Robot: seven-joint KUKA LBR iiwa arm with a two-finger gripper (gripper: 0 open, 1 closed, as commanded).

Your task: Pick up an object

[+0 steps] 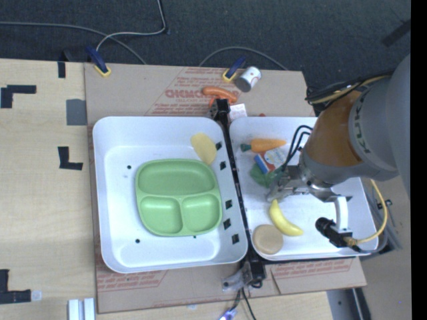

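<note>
Hand [279, 187] low in right bin [353, 244], grip state indeterminate; banana [285, 220] at 6 o'clock, just beside.

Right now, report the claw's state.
Claw: low in the right bin, above the banana; open or closed cannot be told, and nothing is visibly held.
</note>
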